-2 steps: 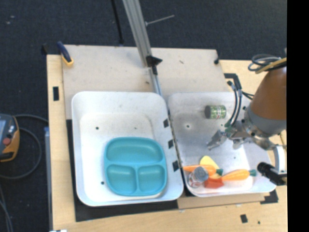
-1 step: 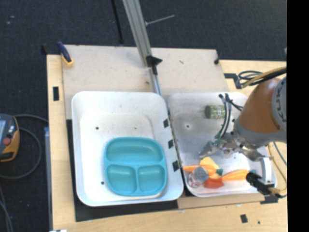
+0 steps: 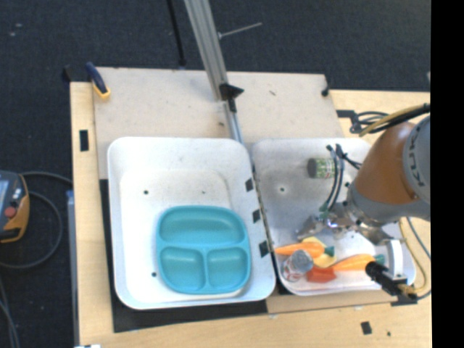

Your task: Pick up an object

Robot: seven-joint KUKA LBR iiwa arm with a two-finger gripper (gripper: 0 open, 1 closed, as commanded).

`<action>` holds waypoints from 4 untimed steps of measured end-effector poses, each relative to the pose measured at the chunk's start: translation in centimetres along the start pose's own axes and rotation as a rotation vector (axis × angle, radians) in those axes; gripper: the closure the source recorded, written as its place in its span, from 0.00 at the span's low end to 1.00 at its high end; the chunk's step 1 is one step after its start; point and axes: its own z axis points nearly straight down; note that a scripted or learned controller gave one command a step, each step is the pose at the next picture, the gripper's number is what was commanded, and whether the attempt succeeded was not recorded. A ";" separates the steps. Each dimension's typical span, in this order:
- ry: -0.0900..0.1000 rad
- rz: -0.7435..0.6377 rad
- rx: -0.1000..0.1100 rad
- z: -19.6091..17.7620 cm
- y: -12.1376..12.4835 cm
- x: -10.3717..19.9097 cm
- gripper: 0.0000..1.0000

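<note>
Well left of the gripper (image 3: 328, 222) lies a blue divided tray (image 3: 204, 249), just below it an orange carrot-like toy (image 3: 301, 249) among clutter in the right bin (image 3: 290, 167); nothing appears lifted, finger state indeterminate, pick apparently outstanding.

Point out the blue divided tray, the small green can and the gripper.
blue divided tray (image 3: 204, 249): camera view, on the ridge between its compartments.
small green can (image 3: 321, 167): camera view, on its side wall.
gripper (image 3: 324, 225): camera view, at its tip above the orange pieces.
</note>
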 end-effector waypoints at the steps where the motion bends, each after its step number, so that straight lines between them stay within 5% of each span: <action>1: -0.001 0.005 -0.007 -1.3 0.2 -0.2 1.00; 3: 0.000 -0.005 -0.007 -12.4 0.9 -0.1 1.00; 4: 0.003 -0.009 -0.002 -11.8 1.8 5.0 1.00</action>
